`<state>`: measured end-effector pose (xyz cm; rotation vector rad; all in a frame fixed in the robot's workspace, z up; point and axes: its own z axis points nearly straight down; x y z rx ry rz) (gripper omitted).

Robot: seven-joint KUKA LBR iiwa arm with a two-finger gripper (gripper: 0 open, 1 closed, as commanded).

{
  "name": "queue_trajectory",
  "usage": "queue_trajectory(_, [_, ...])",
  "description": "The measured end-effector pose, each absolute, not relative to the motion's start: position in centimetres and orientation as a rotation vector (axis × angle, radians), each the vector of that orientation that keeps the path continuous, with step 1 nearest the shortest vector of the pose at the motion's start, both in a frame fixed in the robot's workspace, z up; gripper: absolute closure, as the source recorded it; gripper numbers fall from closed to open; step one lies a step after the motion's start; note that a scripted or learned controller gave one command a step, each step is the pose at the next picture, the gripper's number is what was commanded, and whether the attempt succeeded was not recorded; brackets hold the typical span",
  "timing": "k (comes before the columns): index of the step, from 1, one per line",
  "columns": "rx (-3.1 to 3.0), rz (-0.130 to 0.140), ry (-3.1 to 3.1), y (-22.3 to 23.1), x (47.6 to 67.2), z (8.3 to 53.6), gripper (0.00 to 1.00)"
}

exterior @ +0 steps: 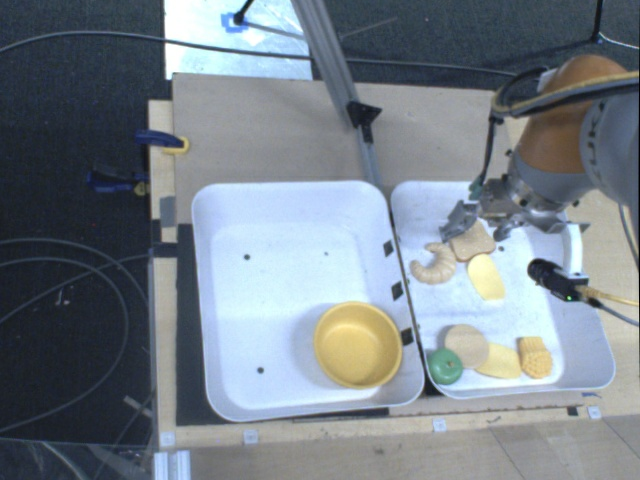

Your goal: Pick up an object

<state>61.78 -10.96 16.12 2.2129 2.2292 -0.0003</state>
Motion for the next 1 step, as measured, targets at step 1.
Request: queue_trajectory(1, [2.219, 0.0, 2.223, -11.47, 60.95, 11.1, 0.0])
